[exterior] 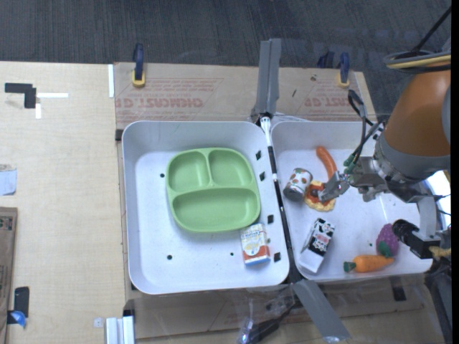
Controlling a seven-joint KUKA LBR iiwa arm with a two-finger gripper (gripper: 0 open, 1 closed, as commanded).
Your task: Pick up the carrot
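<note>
The carrot (371,263), orange with a green stub at its left end, lies flat near the front edge of the right bin (358,131). My gripper (333,188) hangs over the middle of that bin, above a yellow and red toy food piece (320,198). It is well behind and to the left of the carrot and does not touch it. The grey arm with its orange band reaches in from the right.
A bunch of purple grapes (388,239) sits just behind the carrot. Also in the right bin are a black and white milk carton (320,236), a small can (297,183) and a red pepper (327,162). The left bin (143,213) holds a green divided plate (213,189) and a small carton (254,245).
</note>
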